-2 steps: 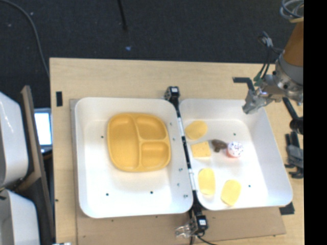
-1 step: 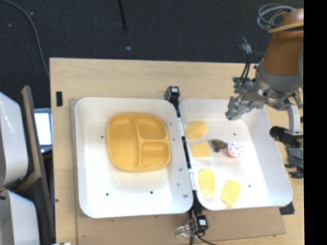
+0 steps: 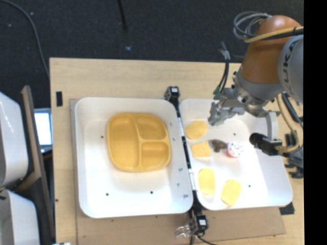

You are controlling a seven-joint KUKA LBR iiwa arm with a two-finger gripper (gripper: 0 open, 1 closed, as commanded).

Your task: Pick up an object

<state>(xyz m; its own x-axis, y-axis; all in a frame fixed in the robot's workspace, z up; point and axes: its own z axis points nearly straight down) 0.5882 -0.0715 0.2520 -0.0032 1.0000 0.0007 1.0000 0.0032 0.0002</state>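
The right bin [image 3: 265, 188] holds several small objects. A round yellow piece [image 3: 195, 130] lies near its upper left, with a yellow square piece [image 3: 201, 149] just below it. A small brown item [image 3: 219, 145] and a white speckled ball [image 3: 234, 149] sit beside the square. Two yellow oval pieces [image 3: 207, 181] [image 3: 230, 192] lie toward the front. My gripper [image 3: 216, 117] hangs above the bin's back part, just right of the round yellow piece, and nothing shows between its fingers.
The left bin [image 3: 87, 188] holds a yellow divided tray [image 3: 138, 141]. A black clamp [image 3: 172, 92] sits at the back of the ridge between the bins, another at the front [image 3: 198, 222]. Cables and a black fitting [image 3: 265, 143] hang off the arm over the right bin's right side.
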